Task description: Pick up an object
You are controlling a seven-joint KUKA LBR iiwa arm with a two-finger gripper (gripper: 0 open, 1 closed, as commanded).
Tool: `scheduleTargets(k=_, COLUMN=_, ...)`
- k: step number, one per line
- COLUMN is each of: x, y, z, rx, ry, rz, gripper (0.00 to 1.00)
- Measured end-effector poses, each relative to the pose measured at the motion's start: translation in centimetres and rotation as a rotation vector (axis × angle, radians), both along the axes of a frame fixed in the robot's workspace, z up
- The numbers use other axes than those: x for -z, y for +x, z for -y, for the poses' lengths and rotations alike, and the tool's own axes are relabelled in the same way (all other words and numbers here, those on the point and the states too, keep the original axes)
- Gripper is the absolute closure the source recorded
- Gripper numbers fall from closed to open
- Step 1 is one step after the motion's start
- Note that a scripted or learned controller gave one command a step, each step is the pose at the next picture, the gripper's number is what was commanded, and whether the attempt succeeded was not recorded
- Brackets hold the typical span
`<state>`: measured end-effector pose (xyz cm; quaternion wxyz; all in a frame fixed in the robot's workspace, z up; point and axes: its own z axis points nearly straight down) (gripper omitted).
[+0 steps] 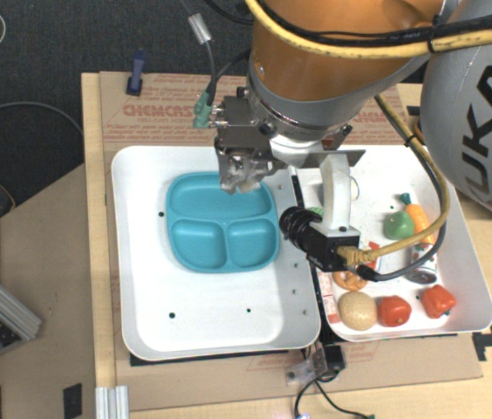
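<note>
Camera view, looking down at a slant, puts the end effector (244, 175) over the left bin (141, 234), right at the far rim of the blue divided tray (222, 225) that lies in that bin. Its metal fingertips hang close together at that rim, but whether they are clenched, parted, or touching the plastic I cannot tell, since the tips blur into the rim. Nothing is visibly pinched between them.

Above it the arm (342, 33) comes in from the right, its orange band and grey wrist looming large at the top, the wrist pointing steeply down toward the table (98, 147). A black cylindrical fitting (309, 234) and a white bracket (337, 195) hang off the wrist over the seam between the two bins, with a yellowish cable looping away to the right.

The right bin (477, 308) holds the loose objects, all resting on its floor: a green pear-like fruit (398, 226) with an orange carrot-like piece (416, 214) just beside it, a beige egg-shaped item (357, 311), a red piece (393, 311) touching it, and another red piece (439, 300) nearer the right corner. These lie well apart from the end effector
</note>
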<state>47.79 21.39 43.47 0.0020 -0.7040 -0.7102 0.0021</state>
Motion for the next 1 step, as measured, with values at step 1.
scheduleTargets(k=1, x=1.42, y=0.13, z=6.24, rx=0.016, ry=-0.002, rz=0.002, gripper=1.00)
